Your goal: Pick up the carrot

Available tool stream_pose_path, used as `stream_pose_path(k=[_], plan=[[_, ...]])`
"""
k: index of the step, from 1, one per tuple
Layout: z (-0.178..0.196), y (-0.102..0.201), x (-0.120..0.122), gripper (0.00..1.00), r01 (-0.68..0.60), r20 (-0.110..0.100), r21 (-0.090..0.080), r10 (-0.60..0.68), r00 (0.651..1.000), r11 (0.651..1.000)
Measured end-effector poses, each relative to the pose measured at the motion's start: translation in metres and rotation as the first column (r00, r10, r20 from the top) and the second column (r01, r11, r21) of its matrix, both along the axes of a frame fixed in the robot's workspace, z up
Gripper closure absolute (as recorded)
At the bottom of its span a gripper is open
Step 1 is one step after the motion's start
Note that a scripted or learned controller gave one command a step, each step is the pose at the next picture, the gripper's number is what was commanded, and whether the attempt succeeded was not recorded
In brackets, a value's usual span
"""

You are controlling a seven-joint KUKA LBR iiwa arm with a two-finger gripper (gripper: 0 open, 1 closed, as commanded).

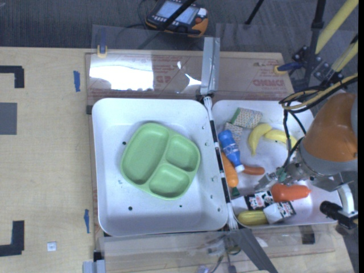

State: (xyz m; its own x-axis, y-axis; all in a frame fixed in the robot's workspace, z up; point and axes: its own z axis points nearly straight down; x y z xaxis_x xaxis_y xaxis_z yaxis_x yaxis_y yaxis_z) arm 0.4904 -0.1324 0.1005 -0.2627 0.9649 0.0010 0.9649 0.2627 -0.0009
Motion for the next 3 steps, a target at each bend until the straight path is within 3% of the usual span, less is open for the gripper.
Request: stream_pose_path(k=[1, 2, 3], plan=[[-0.013, 0.029, -0.009, 0.00, 0.180, 0.010, -0.002, -0.180, 0.984, 0.984], [0.100, -0.025, -0.011, 0.00, 0.485, 0.001, -0.003, -0.485, 0.874, 0.874], [0.034, -0.077, -0.011, 0.00, 0.595, -0.010, 0.001, -0.595, 0.804, 0.804]])
